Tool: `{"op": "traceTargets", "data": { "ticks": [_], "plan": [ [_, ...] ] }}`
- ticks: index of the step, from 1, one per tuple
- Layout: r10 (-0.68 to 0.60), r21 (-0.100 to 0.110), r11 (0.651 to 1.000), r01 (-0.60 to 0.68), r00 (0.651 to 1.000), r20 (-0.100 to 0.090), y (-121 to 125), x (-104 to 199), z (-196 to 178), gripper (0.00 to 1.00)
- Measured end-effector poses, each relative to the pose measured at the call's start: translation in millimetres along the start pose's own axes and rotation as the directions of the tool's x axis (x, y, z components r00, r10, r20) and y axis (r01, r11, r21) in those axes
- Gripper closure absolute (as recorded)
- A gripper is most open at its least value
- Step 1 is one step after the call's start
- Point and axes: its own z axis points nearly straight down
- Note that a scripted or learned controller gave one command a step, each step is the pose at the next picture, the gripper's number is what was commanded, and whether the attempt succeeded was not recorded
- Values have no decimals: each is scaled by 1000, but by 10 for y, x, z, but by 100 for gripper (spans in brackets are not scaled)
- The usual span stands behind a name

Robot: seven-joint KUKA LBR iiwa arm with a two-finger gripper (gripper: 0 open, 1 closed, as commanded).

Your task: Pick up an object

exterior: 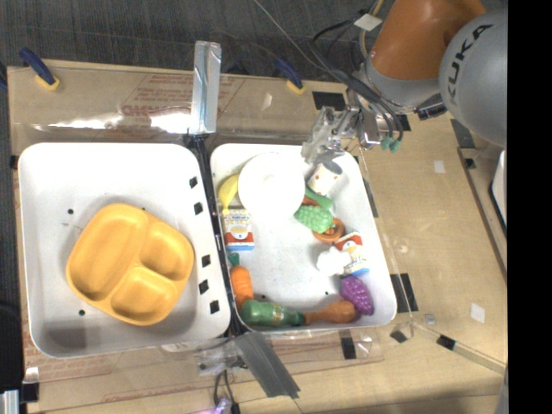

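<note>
Spreading fingers (321, 138) apart at the right bin's (379, 257) far edge, pinching nothing. Hanging the gripper (329, 149) just above a white cup (326, 178), beside a plate (272, 188). Lying nearer: banana (227, 190), carton (239, 229) with a label too small to read, carrot (240, 281), grapes (356, 291). Showing "KUKA" on the arm (466, 59). Resting 1 yellow tray (129, 261) in the left bin (34, 231).

"kuka" on the grey arm (473, 67)

Banana (227, 190) half hidden (under white plate (272, 186)).
</note>
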Motion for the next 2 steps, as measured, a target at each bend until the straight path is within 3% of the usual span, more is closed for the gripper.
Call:
{"op": "traceTargets", "data": {
  "ticks": [1,2],
  "plan": [
    [-153,-1,988,153,988,-7,-376,157,510,100],
    [42,-1,999,-42,999,-1,352,14,10,100]
  ]
}}
